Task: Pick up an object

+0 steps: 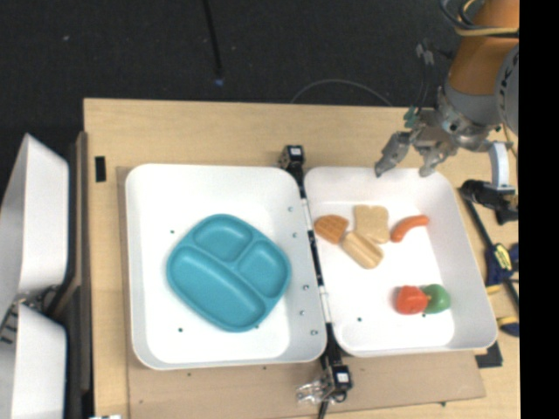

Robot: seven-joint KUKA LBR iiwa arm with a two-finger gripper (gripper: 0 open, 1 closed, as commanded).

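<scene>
Camera view: jaws spread, gripper (408, 159) above the right bin's (467, 321) far edge, bread slice (371, 223) well below

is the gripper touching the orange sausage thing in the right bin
Apart. The camera view shows the gripper open above the right bin's far edge, with bare white floor between it and the orange sausage.

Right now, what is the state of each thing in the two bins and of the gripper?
gripper: open, holding nothing, above the far edge of the right bin
teal divided plate: flat in the left bin, nothing on it
orange sausage: lying loose
three bread pieces: lying together, touching
red and green toy: lying loose
</scene>
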